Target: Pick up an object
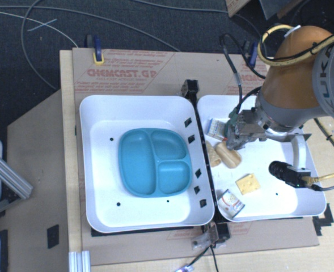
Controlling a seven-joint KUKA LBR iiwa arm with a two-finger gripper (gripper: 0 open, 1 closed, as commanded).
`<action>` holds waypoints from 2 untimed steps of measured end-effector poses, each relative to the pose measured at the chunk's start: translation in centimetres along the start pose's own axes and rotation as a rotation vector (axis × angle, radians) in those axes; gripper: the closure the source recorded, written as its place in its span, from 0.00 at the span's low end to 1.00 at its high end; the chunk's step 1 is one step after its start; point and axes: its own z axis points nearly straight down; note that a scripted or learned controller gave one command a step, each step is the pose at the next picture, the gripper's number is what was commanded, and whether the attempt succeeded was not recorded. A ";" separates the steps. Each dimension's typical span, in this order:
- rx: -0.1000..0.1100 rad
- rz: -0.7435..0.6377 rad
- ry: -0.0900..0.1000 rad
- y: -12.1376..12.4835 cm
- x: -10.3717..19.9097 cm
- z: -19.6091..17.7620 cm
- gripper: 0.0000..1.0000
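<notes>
Gripper [233, 141] is right at the far end of the tan roll [227, 156], yellow square [248, 183] sits near the roll's other side, and I honestly can't tell how wide its grip is.

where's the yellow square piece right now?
Camera view: the yellow square piece lies in the right bin, below-right of the tan roll and above the crumpled wrapper.

Left bin [93, 152]: white, small black marks.
Plate [154, 162]: plain turquoise.
Right bin [280, 205]: white.
Roll [226, 156]: pale tan.
Cracker [248, 183]: yellow.
Wrapper [231, 203]: silvery white, touch of red.
Packet [215, 129]: white, greenish print.
Desk [127, 69]: pale brown board, red lettering along the far edge.
Clamp [98, 49]: blue and yellow.
Arm [294, 67]: grey, orange band.
Floor [30, 67]: dark grey carpet.
</notes>
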 end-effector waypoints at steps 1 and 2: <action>0.001 0.001 -0.001 -1.0 4.2 0.4 1.00; -0.003 -0.001 0.000 -2.0 9.4 -0.3 1.00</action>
